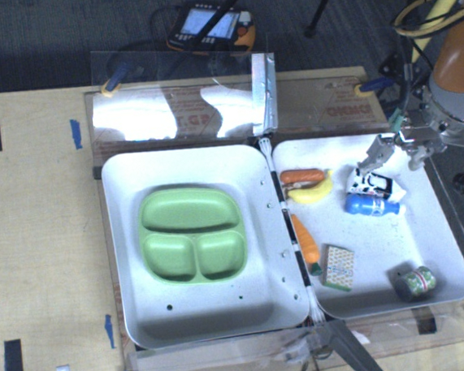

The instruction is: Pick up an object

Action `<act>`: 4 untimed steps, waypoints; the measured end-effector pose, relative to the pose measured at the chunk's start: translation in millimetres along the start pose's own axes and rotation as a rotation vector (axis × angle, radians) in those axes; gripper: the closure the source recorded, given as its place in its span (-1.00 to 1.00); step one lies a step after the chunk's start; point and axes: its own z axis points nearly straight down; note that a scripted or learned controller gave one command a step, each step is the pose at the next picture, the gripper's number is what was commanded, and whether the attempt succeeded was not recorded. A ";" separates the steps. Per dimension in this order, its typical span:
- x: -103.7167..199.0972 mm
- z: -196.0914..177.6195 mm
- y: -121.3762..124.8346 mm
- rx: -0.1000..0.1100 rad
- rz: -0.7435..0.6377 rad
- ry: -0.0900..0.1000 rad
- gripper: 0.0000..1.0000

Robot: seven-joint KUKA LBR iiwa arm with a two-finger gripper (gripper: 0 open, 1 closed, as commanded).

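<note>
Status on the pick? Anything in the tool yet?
Done: the arm has reached over the right bin, with the tool just above the blue and white object. In hand: nothing visibly gripped; that object looks to be lying on the bin floor. Left: the grasp and lift. The hot dog, banana, carrot, sponge and can lie untouched.

i see a green tray [192, 232], orange carrot [304, 240], yellow banana [310, 192], blue bottle [372, 203], both bins [433, 239] white.
</note>
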 end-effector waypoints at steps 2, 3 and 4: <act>-30.2 161.7 -6.1 -0.004 -0.223 -0.002 -1.00; -31.2 151.8 -5.8 -0.007 -0.220 -0.002 1.00; -5.6 55.7 35.4 -0.003 -0.219 -0.002 1.00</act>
